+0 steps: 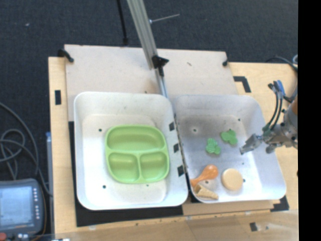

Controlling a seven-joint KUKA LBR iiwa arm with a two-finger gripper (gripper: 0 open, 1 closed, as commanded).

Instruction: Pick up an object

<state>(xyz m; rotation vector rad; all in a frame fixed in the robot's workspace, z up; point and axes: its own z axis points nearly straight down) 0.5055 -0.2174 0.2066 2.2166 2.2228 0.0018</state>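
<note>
Camera view. Gripper sits over the right edge of the right bin, fingers spread apart with nothing between them. Open floor lies across the upper part of that bin. Its contents cluster lower down: two green pieces mid-bin, near the gripper but apart from it; an orange spoon-like piece, a tan cone and a beige disc along the near wall. Left bin holds a green divided tray, centred, with bare margin all round.

No legible text, label, brand or number anywhere around my bench or my two bins.
</note>
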